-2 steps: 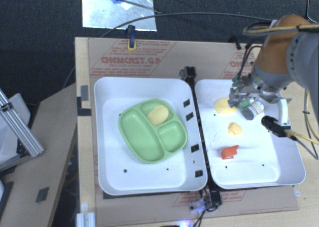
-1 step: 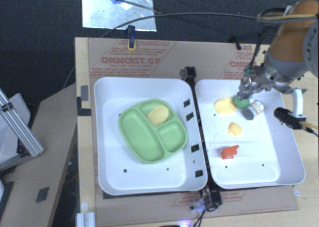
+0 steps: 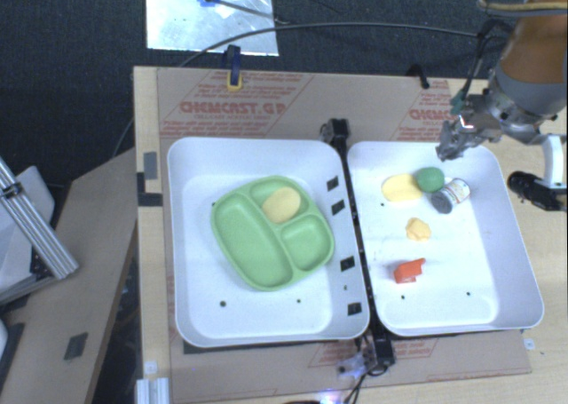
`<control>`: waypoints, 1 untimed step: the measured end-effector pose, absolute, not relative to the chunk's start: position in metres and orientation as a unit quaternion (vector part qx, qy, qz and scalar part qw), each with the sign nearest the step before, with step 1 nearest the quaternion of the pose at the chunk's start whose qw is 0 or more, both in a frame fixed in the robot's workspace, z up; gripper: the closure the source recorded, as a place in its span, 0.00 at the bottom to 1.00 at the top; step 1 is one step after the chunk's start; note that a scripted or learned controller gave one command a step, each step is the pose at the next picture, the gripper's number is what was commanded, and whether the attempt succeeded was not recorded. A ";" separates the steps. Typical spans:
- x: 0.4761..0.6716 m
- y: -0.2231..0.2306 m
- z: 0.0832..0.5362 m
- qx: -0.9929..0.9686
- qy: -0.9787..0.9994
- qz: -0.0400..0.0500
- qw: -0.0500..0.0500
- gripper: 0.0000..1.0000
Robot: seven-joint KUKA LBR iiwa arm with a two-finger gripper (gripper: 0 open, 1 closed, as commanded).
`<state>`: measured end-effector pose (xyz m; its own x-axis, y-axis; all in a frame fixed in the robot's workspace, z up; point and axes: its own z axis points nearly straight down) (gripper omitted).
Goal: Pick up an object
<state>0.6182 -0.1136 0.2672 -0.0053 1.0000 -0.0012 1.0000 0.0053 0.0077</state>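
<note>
In the right bin (image 3: pixel 497 287) lie several small objects: a yellow lump (image 3: pixel 400 186), a green ball (image 3: pixel 429 179), a grey and white can (image 3: pixel 449 195) on its side, a small yellow piece (image 3: pixel 418 230) and an orange-red piece (image 3: pixel 409 270). My gripper (image 3: pixel 450 146) hangs over the bin's far edge, a short way above and to the right of the green ball. Nothing shows between its tips.
The left bin (image 3: pixel 200 304) holds a green divided tray (image 3: pixel 257 247) with a yellow object (image 3: pixel 282 204) in its upper compartment. Black clips (image 3: pixel 346 262) join the two bins along the middle. A cable crosses the back of the bench.
</note>
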 end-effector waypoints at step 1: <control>0.609 -0.062 0.260 0.704 0.710 0.000 0.000 1.00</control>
